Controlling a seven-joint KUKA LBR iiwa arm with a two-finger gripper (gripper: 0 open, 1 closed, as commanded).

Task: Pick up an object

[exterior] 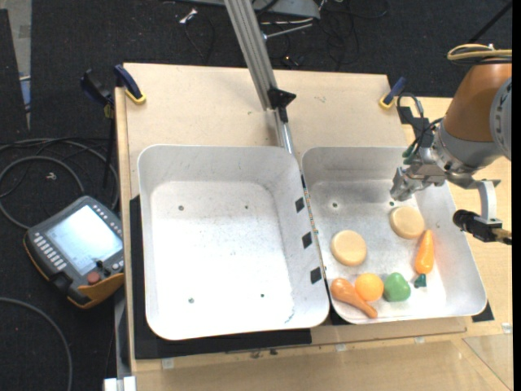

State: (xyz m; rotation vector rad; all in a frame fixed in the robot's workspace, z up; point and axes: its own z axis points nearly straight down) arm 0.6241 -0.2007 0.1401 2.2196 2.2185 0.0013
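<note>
The right bin (358, 182) holds several toy foods. Two pale round pieces lie in it, one (349, 247) near the middle and one (406, 221) further right. An orange carrot (424, 252) lies by the right wall. Along the front sit an orange squash shape (352, 296), an orange ball (369, 286) and a green pepper (396, 287). My gripper (402, 189) hangs just above and behind the right pale piece, pointing down into the bin. Nothing shows between its fingers.
The left bin (216, 235) stands beside the right one, their walls meeting at the middle. A slanted metal pole (254, 47) rises behind the bins. Clamps (129, 84) sit at the bench's back corners. A teach pendant (77, 251) lies on the floor at left.
</note>
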